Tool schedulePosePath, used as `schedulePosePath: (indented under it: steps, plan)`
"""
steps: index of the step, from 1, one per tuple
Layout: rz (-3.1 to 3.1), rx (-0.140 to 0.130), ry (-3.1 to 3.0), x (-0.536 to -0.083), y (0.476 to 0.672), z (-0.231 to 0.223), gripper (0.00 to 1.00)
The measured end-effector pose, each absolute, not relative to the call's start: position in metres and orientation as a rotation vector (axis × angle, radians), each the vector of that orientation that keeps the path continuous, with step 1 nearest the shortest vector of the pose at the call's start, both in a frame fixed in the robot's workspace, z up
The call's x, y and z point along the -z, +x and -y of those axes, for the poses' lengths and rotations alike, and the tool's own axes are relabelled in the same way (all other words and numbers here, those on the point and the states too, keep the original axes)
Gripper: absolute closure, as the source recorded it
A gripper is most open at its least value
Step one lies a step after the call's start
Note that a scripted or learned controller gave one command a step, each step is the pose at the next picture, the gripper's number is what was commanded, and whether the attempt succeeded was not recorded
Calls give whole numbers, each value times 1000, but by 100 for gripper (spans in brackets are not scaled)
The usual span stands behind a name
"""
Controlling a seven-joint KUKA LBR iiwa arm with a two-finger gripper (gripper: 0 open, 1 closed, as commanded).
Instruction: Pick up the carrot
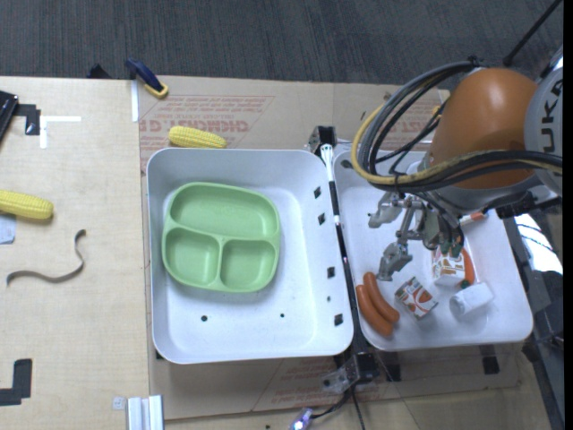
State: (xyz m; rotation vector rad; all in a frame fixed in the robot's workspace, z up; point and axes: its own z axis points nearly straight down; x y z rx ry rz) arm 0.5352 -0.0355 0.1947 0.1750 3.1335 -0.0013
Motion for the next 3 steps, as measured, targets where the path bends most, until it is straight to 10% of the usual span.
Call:
schedulePosePath:
  steps: [1,2,3]
  plan:
    - [-3119,0,379,-191,499,-8,0]
    - [-3132,1,172,-224,546,0,0]
    - [-3141,0,-49,-191,504,-43,0]
